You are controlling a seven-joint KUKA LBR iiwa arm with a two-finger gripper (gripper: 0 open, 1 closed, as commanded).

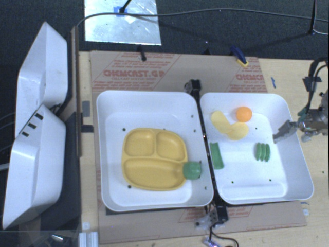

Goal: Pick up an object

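In the right bin (288, 189) lie an orange ball (243, 113), a pale yellow banana-shaped piece (229, 125), a flat green block (216, 155) and a small ridged green object (262, 152). In the left bin (110, 189), a yellow divided plate (153, 158) has a green cup (193, 170) at its right corner. My gripper (286, 130) hangs at the right bin's right rim, up and to the right of the ridged green object and apart from it. Nothing shows in its grasp.
A metal clamp (194, 86) sits at the top where the two bins meet. White housings (38, 127) stand at the far left of the bench. Cables (205, 14) run across the dark floor behind, beside a shiny metal sheet (122, 14).
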